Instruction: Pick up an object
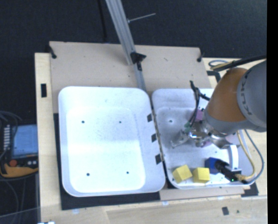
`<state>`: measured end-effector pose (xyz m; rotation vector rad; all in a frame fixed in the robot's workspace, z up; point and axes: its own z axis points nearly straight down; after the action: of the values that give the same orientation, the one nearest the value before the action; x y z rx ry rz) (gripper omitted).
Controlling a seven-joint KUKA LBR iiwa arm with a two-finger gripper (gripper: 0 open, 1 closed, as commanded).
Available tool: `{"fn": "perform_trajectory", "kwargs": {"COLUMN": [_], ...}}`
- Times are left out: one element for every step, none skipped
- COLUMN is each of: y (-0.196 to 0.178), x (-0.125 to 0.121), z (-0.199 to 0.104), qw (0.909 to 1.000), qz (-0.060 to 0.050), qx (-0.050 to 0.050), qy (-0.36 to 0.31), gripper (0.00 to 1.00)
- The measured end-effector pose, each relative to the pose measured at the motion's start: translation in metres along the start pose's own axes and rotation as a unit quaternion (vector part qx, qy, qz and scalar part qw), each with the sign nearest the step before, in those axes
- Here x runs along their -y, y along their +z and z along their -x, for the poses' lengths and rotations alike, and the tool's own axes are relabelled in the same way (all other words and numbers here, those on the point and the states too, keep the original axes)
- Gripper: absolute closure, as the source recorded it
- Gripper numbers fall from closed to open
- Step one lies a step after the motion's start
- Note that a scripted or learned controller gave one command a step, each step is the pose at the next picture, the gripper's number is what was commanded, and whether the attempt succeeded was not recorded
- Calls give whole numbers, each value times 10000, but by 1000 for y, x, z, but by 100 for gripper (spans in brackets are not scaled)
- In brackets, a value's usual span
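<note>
Quick status from me, near → far. At the front edge of the right bin (169, 107) there are two blocks side by side w/ a small gap: left yellow block (182, 173) and right yellow block (202, 174). Just behind the right one, on its right, is a blue object (212, 163), partly tucked under my hardware, so I can't tell its shape.

Further back, my gripper (191, 136) hangs over the middle of the right bin, apart from both blocks and the blue object. Can't tell whether my jaws are open or closed, it's too blurry and cluttered down there. My orange band (225, 98) sits above it, on the right.

The left bin (101, 134) sits right next to the right bin, w/ black clips (154, 137) along the join. Both bins rest on a brown board (97, 64).

At the back, a grey metal rail (122, 27) slants down toward the join. Off the bench on the left: a blue box (24, 140) w/ cables.
</note>
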<state>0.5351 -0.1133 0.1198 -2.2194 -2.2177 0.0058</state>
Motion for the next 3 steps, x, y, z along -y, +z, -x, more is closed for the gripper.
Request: {"fn": "perform_trajectory", "kwargs": {"y": [23, 11, -45], "x": [-1, -2, -10], "z": [1, 3, -4], "qw": [10000, 10000, 10000], "qz": [35, 54, 63], "qx": [9, 8, 8], "qy": [3, 34, -21], "gripper": [0, 100, 100]}}
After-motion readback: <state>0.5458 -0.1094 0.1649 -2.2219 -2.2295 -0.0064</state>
